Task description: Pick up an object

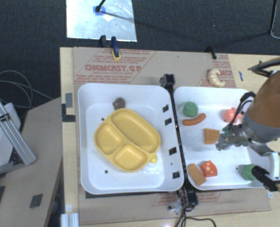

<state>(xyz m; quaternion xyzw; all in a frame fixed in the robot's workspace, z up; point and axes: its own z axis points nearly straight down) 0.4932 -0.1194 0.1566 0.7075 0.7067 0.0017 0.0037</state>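
My gripper (pixel 226 141) hangs over the middle of the right bin (pixel 215 181), the arm coming in from the right. Just left of its tip lies an orange block (pixel 210 136). Around it in the same bin are a green ball (pixel 190 109), a red-orange sausage (pixel 194 120), a pink piece (pixel 230 114) partly behind the arm, a red tomato (pixel 208 168), an orange wedge (pixel 196 174) and a green item (pixel 247 172) at the right. Nothing shows between the fingers.
The left bin (pixel 90 174) holds a yellow divided plate (pixel 126 138) and a small brown object (pixel 119 103). A beige curved piece (pixel 216 77) lies on the cardboard behind the right bin. A black divider (pixel 175 131) separates the bins.
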